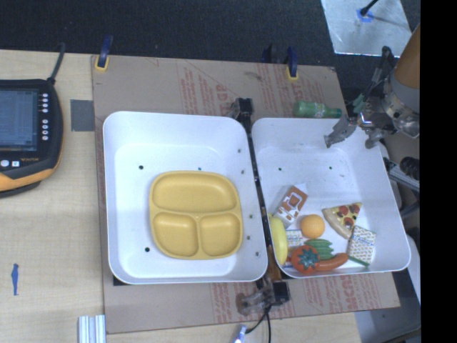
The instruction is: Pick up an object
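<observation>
- Orange (pixel 311 226): round, mid right bin (pixel 371 170), just left of pizza slice.
- Pizza slice (pixel 343 217): flat wedge, red dots on top.
- Banana (pixel 278 240): yellow, lengthwise along bin's left wall.
- Carton (pixel 291 203): red-white, flat, tilted, above orange.
- Tomato (pixel 303 258) and green pods (pixel 319 246): near front wall, touching.
- Sausage (pixel 330 264): reddish, along front edge.
- Checkered packet (pixel 361 245): front right corner.

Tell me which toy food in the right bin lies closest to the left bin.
The yellow banana. It lies along the right bin's left wall, beside the divider; the orange, pizza slice and the others sit further right.
</observation>
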`<state>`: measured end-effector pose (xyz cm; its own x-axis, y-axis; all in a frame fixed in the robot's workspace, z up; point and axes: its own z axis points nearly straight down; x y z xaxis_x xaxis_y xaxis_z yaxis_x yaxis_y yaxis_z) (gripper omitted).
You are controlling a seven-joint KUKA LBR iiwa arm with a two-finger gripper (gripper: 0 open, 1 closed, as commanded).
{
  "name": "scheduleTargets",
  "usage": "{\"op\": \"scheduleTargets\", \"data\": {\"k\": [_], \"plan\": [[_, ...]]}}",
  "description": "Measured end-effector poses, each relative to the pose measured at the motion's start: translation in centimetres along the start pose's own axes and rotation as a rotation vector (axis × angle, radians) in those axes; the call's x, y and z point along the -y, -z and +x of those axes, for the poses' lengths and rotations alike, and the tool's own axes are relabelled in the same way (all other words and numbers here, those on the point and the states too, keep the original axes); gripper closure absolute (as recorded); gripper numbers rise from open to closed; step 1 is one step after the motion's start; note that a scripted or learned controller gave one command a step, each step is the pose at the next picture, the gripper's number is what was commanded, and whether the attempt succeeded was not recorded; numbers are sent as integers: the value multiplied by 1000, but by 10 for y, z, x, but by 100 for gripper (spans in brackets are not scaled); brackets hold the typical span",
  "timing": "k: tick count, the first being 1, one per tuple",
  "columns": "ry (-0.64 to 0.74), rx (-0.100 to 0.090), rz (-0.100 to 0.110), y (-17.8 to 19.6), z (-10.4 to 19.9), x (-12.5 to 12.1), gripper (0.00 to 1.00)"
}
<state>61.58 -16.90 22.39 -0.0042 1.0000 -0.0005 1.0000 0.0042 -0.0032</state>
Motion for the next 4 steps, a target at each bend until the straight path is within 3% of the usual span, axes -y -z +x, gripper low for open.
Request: {"op": "scheduleTargets", "data": {"k": [1,2,3,4], "plan": [[-2,1,-13,-115,54,65,0],[1,2,-32,-120,54,70,0],[-1,0,-3,-15,28,56,0],[1,-1,2,-103,74,81,0]]}}
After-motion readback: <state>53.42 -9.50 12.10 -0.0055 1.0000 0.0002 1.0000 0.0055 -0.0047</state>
